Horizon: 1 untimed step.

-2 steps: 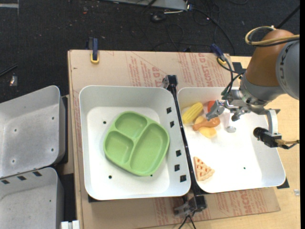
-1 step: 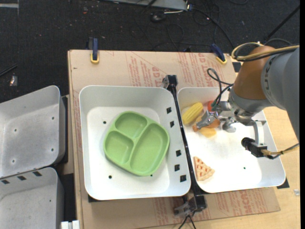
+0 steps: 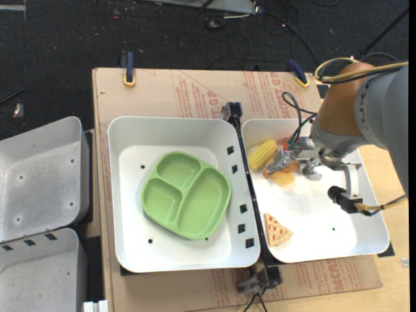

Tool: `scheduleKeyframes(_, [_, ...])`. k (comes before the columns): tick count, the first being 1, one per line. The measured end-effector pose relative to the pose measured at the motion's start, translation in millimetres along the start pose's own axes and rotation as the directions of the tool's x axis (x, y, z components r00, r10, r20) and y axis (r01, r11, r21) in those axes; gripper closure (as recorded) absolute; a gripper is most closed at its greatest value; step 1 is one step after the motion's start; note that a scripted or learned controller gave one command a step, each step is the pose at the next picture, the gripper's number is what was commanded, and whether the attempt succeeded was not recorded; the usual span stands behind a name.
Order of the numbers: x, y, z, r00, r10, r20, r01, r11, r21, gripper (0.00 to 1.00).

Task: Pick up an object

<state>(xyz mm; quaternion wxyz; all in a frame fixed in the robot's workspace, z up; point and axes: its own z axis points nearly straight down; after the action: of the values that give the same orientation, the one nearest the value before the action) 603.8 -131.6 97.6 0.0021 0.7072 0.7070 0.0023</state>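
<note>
The tool (image 3: 281,164) sits low in the right bin (image 3: 370,236), near its left wall, over an orange-yellow piece (image 3: 284,177) beside the corn (image 3: 262,153); whether its grip is spread, I cannot tell. The pizza slice (image 3: 277,230) lies apart near the front edge, open floor around it.

Grey arm (image 3: 364,109) from the right, wrist bent low, leftward

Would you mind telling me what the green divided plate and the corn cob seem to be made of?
Green divided plate: likely moulded plastic, matte to satin, judging by its uniform colour and soft rounded compartment ridges.
Corn cob: probably toy plastic or rubber, given its even yellow and slight sheen; its surface is too small to tell more.
</note>
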Motion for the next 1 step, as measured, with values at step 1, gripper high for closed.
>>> scheduleKeyframes(1, [0.2, 0.6, -9.9, 1.0, 0.0, 0.001, 0.0, 1.0, -0.004, 1.0])
